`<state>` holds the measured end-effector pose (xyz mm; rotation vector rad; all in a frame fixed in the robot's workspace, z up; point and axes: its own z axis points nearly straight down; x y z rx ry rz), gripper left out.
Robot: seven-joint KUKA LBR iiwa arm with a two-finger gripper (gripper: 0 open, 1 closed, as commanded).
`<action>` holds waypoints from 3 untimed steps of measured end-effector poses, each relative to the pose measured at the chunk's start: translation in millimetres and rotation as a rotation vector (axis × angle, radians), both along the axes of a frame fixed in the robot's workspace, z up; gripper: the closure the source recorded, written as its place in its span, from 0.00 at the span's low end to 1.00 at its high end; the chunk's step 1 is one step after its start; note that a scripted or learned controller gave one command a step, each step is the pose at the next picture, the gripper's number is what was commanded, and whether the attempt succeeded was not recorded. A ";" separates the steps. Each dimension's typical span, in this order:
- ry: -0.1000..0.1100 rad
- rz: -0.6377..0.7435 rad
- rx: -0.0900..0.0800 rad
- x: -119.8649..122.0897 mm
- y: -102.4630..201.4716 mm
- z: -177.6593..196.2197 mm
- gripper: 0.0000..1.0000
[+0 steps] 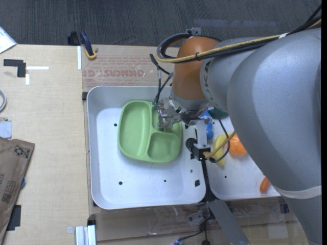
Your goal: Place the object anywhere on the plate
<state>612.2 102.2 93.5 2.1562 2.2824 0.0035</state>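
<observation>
Gripper (164,117) hangs low over the right edge of the green plate (140,134), under the orange band (188,70) of the grey arm (265,101); whether it is apart, together or clamped on anything cannot be told, since the wrist hides that part. Going from the left, a brown paper bag (13,175) lies on the pale wooden bench (46,111), and a sheet of cardboard (120,68) with red print sits behind the bins. Next comes the left bin (102,188), white and shallow, with the plate lying in its upper middle; the plate is divided into sections, and no object can be made out resting on them. Just right of the plate, black cables (196,152) run down past the wall between the bins. In the right bin (240,180) lie a yellow item (219,146), an orange item (237,146) touching it, a blue item (207,120) partly hidden by the arm, and a small orange piece (264,186) near the arm's edge.
</observation>
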 end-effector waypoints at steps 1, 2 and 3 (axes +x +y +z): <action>-0.004 0.000 0.002 1.1 0.9 1.6 0.00; -0.001 -0.004 0.000 1.1 -1.5 9.5 1.00; -0.009 0.398 -0.006 -60.0 32.0 0.9 1.00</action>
